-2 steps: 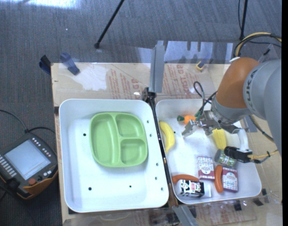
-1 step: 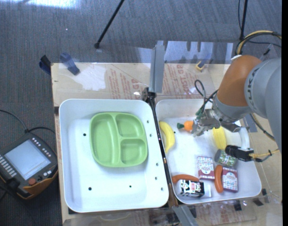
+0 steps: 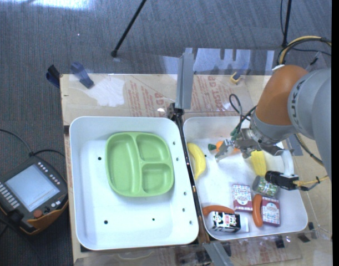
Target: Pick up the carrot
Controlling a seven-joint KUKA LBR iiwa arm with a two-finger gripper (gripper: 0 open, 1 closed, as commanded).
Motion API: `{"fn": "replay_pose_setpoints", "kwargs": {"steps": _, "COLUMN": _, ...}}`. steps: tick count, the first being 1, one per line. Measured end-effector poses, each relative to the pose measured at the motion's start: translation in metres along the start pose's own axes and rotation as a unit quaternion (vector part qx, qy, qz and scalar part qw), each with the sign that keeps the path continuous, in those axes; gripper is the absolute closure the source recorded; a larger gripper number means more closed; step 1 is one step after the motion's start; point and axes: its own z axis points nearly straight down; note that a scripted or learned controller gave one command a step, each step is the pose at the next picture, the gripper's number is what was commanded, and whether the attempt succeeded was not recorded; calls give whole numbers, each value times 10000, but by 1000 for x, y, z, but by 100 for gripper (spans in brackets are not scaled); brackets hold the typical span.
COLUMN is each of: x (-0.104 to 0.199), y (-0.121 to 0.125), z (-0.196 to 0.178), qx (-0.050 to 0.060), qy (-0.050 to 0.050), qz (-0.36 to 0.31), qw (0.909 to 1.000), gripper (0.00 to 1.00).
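The carrot (image 3: 218, 145) is a small orange piece with a green top. It lies in the right bin (image 3: 213, 127), towards its back left, just right of the banana (image 3: 197, 159). My gripper (image 3: 229, 148) reaches in from the right and hangs low over the bin, its tip right beside the carrot's right end. The gripper's body covers part of the carrot, and I cannot tell whether they touch. The orange-banded wrist (image 3: 277, 101) stands above and to the right.
The right bin also holds a corn cob (image 3: 259, 162), a green can (image 3: 266, 187), two red boxes (image 3: 242, 197), a sausage (image 3: 258, 210), a red-orange piece (image 3: 216, 209) and a small carton (image 3: 224, 221). The left bin (image 3: 86, 204) holds a green divided plate (image 3: 140, 164).
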Motion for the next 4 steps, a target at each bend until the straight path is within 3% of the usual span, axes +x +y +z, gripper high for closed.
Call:
{"fn": "replay_pose_setpoints", "kwargs": {"steps": 1, "x": 0, "y": 0, "z": -8, "qx": 14, "qy": 13, "qz": 13, "qw": 10000, "gripper": 100}}
{"fn": "replay_pose_setpoints", "kwargs": {"steps": 2, "x": 0, "y": 0, "z": -8, "qx": 15, "qy": 12, "qz": 16, "qw": 10000, "gripper": 0}}
{"fn": "replay_pose_setpoints", "kwargs": {"steps": 3, "x": 0, "y": 0, "z": -15, "qx": 28, "qy": 26, "qz": 29, "qw": 10000, "gripper": 100}}
{"fn": "replay_pose_setpoints", "kwargs": {"steps": 4, "x": 0, "y": 0, "z": -15, "qx": 28, "qy": 25, "qz": 32, "qw": 10000, "gripper": 0}}
